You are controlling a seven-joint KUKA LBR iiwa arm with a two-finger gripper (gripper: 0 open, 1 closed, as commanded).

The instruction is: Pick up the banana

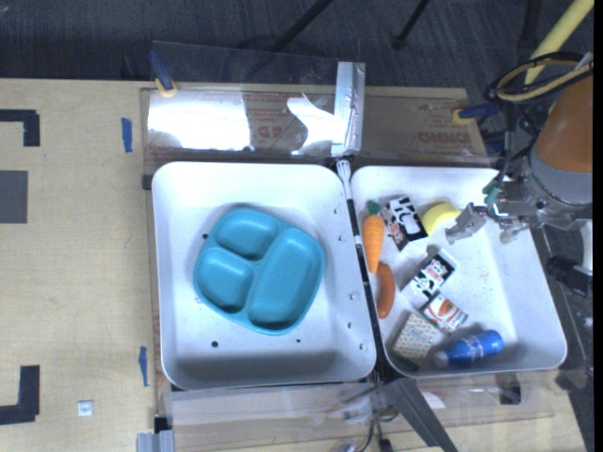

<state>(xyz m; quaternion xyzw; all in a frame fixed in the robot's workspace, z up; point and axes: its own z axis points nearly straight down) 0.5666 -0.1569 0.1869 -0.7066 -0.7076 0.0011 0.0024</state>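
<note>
Nearest the camera, a blue bottle [474,347] lay along the right bin's [546,299] front edge, beside a mesh-patterned packet [412,337]. Toward that bin's back edge the banana [439,217] rested, yellow and partly hidden, touching a black-and-white carton [405,219]. Just to its right the gripper [464,224] hovered with fingers spread apart, nothing between them. An orange carrot [373,239] lay along the bin's left wall, a second orange piece [385,291] below it. Another small carton [432,277] sat mid-bin. A blue divided tray [260,269] sat at the left bin's [179,252] centre.
</note>
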